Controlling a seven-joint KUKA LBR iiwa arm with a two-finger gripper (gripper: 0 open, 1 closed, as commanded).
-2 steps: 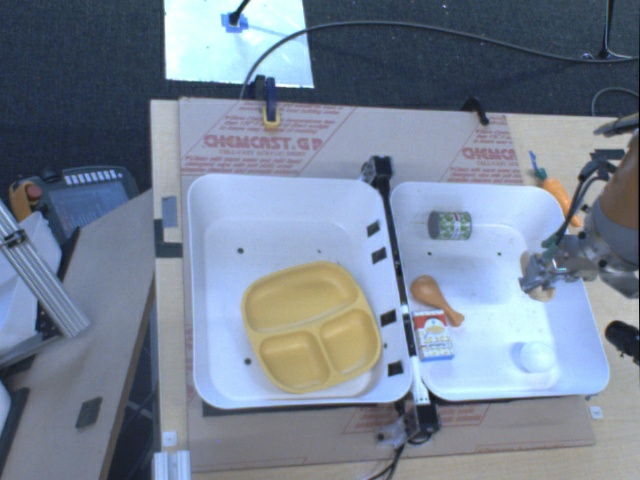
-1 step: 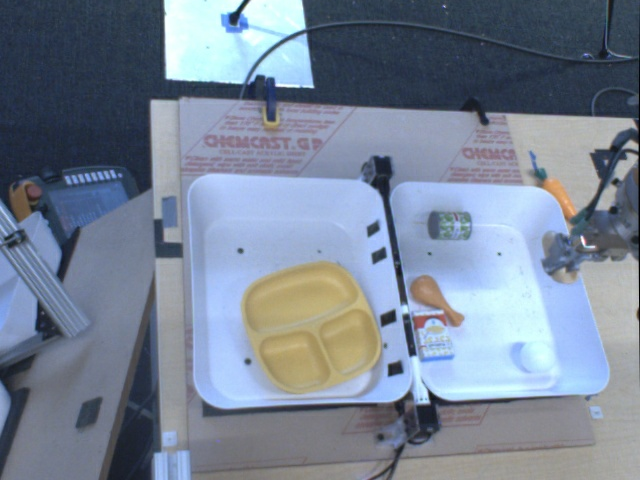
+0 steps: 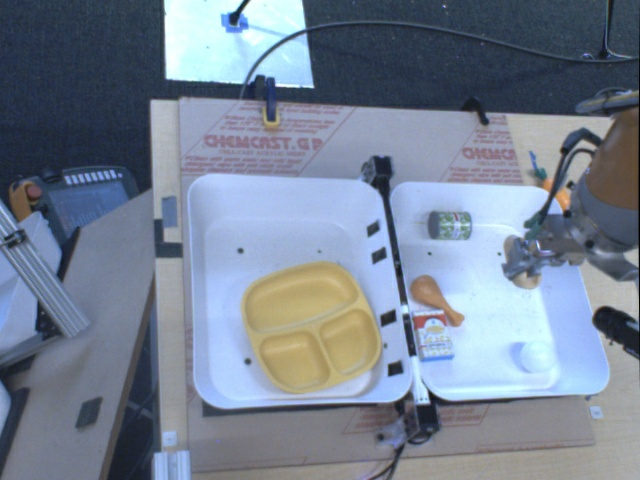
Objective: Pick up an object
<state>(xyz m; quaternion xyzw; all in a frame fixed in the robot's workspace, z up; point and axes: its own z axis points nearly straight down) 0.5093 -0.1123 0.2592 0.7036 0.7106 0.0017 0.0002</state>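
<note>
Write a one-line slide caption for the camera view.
KUKA arm's claw over the right bin, near a can, drumstick, small carton and white ball; yellow tray in left bin.

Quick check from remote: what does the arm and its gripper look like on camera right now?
The arm is grey with an orange band above the wrist. A dark cable loops along its upper side. The gripper is a small metallic grey piece with two fingers.
</note>
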